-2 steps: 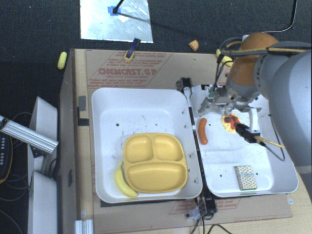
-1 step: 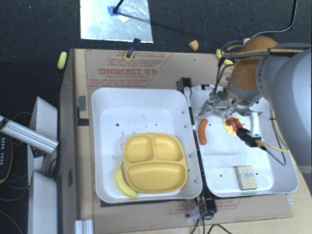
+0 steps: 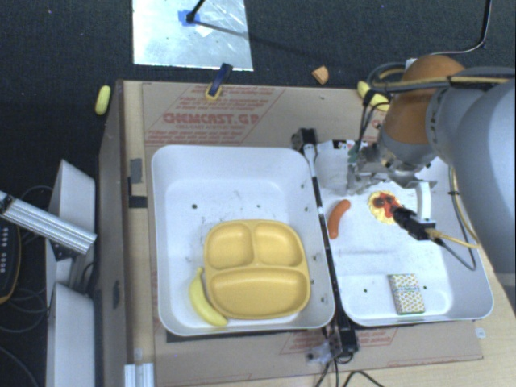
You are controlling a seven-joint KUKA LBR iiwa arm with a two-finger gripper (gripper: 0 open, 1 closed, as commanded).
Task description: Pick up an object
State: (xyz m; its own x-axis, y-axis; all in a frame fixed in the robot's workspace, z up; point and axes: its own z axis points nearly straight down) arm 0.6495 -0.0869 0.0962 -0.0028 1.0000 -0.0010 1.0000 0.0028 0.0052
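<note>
My gripper (image 3: 360,177) hangs over the far part of the right bin (image 3: 451,305), close to its left wall. An orange sausage-shaped toy (image 3: 339,218) lies just below and left of it, near the divider. A small yellow and red piece (image 3: 382,205) sits right of the sausage, beneath the wrist. A patterned rectangular block (image 3: 406,293) rests near the right bin's front edge. Nothing shows in the gripper's grasp.
The left bin (image 3: 181,184) holds a yellow divided plate (image 3: 256,266) with a banana (image 3: 201,299) along its left side. Outside the bins lie a small yellow piece (image 3: 102,99) at far left and an orange bit (image 3: 321,75) on the floor.
</note>
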